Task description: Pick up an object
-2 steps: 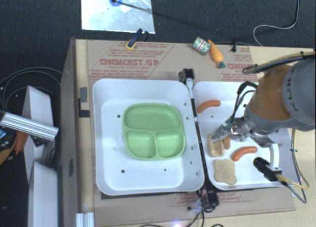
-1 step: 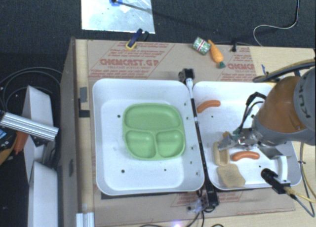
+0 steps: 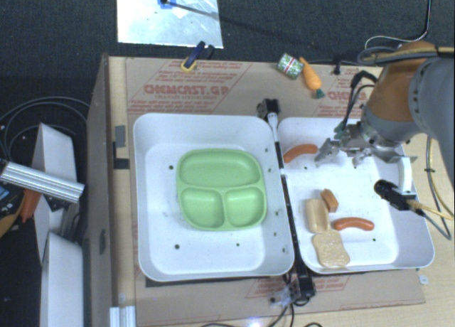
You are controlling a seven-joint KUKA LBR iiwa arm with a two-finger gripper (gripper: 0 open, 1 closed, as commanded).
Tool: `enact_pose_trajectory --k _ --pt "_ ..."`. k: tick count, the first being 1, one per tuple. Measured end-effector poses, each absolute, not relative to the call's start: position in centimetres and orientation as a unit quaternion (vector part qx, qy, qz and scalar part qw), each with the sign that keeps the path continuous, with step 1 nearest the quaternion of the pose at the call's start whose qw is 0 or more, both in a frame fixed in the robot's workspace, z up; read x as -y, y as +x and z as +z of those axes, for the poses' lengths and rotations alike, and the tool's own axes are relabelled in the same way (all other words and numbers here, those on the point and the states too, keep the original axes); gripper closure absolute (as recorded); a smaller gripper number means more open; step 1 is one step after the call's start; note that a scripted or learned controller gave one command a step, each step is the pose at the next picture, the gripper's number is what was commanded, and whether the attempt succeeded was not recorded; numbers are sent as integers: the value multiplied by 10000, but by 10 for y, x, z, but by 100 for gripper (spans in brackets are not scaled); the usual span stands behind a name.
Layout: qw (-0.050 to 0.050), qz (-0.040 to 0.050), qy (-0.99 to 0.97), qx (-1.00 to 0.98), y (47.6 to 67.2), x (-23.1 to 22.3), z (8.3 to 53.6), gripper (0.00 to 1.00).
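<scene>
The right white bin holds several food toys. An orange sausage lies at its far left. Nearer the front are a small brown piece, a tan block, a red sausage and a pale cracker-like slab. My gripper hangs over the far part of this bin, just right of the orange sausage, its fingers spread open with nothing between them. The grey arm with its orange band comes in from the right.
The left white bin carries a green divided plate. Behind the bins lie a toy carrot, a small green can and a blue-and-yellow clip. A black fitting with a cable sits over the right bin's right side.
</scene>
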State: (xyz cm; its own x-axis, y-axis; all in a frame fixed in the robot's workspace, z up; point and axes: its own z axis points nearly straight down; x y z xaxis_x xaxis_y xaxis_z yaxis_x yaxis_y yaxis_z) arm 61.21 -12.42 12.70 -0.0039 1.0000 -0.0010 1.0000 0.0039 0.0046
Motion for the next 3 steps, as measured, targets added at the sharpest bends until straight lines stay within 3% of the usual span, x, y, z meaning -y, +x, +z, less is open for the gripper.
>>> enact_pose_trajectory --k 1,2,3 --pt "0 2 7065 -7077 557 102 84 0" --pt "10 9 7062 -7080 558 102 95 100" --pt "11 15 7056 -7086 550 47 199 100"
